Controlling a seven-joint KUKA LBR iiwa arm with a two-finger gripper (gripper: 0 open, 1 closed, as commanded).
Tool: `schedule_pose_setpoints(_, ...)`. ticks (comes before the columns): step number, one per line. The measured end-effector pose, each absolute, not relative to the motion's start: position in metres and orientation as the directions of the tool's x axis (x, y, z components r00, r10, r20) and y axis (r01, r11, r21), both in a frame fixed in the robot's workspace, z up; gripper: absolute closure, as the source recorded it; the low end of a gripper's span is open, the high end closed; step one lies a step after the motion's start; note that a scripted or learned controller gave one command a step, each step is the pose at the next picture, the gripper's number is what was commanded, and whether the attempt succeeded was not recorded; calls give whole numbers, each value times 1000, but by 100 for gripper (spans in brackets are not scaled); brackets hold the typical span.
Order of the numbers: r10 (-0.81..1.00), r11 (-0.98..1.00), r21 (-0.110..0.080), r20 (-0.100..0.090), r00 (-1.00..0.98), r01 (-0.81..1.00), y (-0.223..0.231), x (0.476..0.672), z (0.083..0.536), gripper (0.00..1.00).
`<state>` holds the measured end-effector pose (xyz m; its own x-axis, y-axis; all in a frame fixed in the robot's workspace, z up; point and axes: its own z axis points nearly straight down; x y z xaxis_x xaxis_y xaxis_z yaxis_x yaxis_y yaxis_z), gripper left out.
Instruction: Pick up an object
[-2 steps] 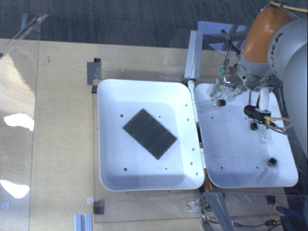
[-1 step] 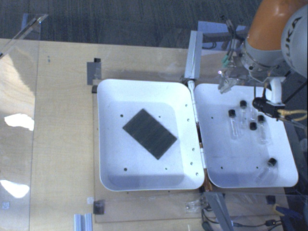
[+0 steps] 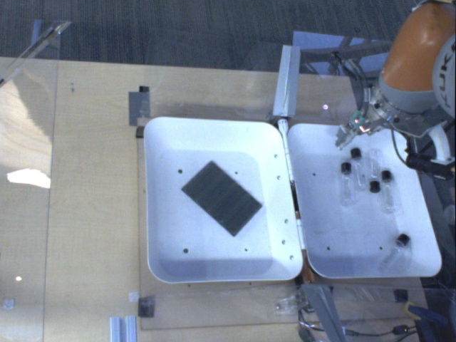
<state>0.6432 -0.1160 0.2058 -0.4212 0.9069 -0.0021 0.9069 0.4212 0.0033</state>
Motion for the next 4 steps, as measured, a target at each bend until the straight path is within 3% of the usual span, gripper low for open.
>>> schedule_pose_setpoints(1, 905, 424, 9, -5, -424, 905, -114, 646, 216, 100)
schedule_pose_setpoints(2, 675, 738, 3, -2, -738, 675, -152, 628, 128, 100)
schedule_pose_setpoints(3, 579, 815, 6, -10, -815, 579, -110, 656, 226, 100)
schedule_pose_setpoints(4, 762, 647, 8, -10, -647, 762, -123, 640, 297, 100)
